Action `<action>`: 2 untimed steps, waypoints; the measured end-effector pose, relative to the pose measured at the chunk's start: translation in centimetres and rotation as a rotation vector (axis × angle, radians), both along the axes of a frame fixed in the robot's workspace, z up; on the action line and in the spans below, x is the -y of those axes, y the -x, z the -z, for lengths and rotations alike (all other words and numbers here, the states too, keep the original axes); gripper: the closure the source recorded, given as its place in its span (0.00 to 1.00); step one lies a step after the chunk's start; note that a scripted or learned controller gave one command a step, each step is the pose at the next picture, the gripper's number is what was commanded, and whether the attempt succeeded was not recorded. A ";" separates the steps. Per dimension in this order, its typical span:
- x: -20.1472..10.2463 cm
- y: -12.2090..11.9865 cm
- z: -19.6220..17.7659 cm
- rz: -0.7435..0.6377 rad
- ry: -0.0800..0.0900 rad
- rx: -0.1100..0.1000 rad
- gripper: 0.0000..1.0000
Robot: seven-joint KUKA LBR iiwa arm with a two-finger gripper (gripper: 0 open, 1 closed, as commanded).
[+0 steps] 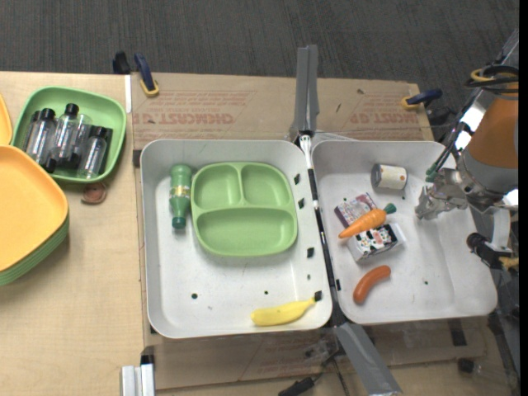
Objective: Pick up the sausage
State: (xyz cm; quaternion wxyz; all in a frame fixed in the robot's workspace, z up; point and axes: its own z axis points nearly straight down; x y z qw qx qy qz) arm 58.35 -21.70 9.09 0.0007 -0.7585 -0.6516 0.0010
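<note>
Camera view, looking down at a slant: the sausage (371, 283) lies in the right bin (437, 295), toward its near edge and left of centre, with bare white floor around it. Its long axis runs on a diagonal, the lower end toward the near-left corner and the upper end rising toward the far right. The tool (432, 201) hangs over the right side of that same bin, near the right wall, and whether it is open or closed I cannot tell from here. So the sausage sits toward the near-left of the tool, well apart from it. The carrot (364, 223), resting on a small packet (375, 239), lies between them, just beyond the sausage. I'd expect the arm to need a reach leftward and toward the near edge, with the wrist turned across that diagonal.
</note>
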 end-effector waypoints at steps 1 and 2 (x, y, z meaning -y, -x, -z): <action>-0.1 4.2 -2.1 -0.136 -0.001 0.000 1.00; -0.4 -2.6 -4.3 -0.090 0.001 0.002 1.00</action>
